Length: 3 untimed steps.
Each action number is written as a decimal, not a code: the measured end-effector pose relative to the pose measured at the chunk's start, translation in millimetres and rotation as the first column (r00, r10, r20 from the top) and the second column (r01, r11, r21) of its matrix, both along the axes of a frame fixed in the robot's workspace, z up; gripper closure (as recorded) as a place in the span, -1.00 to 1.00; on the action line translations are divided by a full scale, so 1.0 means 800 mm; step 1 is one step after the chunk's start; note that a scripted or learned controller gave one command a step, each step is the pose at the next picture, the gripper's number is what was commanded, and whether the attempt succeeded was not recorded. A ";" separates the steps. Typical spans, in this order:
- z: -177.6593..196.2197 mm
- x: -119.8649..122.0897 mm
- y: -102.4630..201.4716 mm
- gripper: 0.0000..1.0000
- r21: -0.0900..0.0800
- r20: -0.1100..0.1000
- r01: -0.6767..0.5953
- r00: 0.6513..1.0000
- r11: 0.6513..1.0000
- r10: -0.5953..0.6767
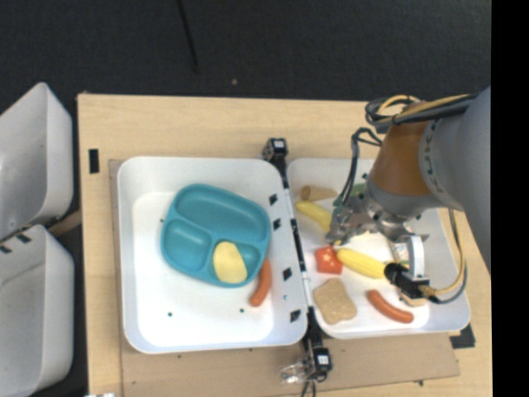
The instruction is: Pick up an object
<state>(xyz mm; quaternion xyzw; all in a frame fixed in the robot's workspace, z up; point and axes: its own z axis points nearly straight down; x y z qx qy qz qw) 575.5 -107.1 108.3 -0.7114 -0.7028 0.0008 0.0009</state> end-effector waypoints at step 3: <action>0.167 0.006 -0.009 1.00 -0.001 0.005 -0.014 1.000 1.000 0.014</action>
